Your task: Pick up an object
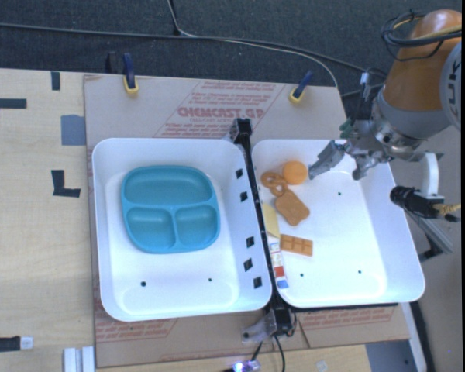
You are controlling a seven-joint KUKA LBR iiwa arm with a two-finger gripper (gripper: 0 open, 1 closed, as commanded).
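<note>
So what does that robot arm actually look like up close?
The arm is a thick rounded limb, grey with a broad orange band above the wrist. It ends in a gripper with two slim, dark metal fingers. A black cable loops beside the orange part.

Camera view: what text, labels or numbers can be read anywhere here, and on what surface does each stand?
"CHEMCAST GP" in red on the brown paper-faced backing sheet, upside down to the camera.
Smaller red lines around it on that sheet: too blurred to read.
Print on the thin white packet in the right white bin: too small to read.
</note>
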